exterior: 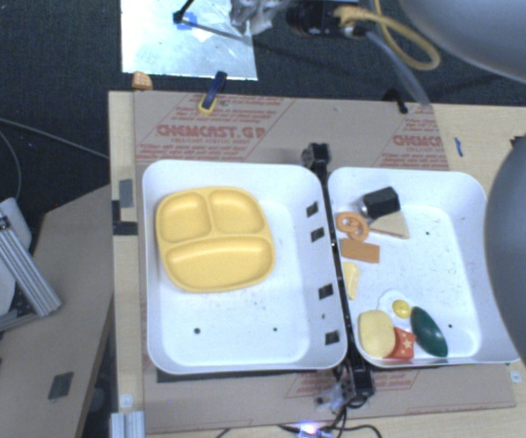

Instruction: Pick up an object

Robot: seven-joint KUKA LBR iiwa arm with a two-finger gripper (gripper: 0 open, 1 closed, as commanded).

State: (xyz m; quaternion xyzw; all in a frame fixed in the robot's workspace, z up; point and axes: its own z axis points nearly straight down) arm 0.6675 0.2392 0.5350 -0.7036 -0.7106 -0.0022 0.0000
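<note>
Behind both bins, cardboard (pixel 245 126) printed CHEMCAST GP, yellow tray (pixel 215 239) unmarked

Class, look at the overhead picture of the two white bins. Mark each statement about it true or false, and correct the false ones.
1. The yellow divided tray lies in the left bin. True.
2. The dark green oval object sits in the left bin. False: it lies in the right bin, near the front corner.
3. The black block is in the rear part of the right bin. True.
4. The yellow divided tray holds several small objects. False: its compartments show nothing inside.
5. The orange flat piece lies close to the divider between the bins. True.
</note>
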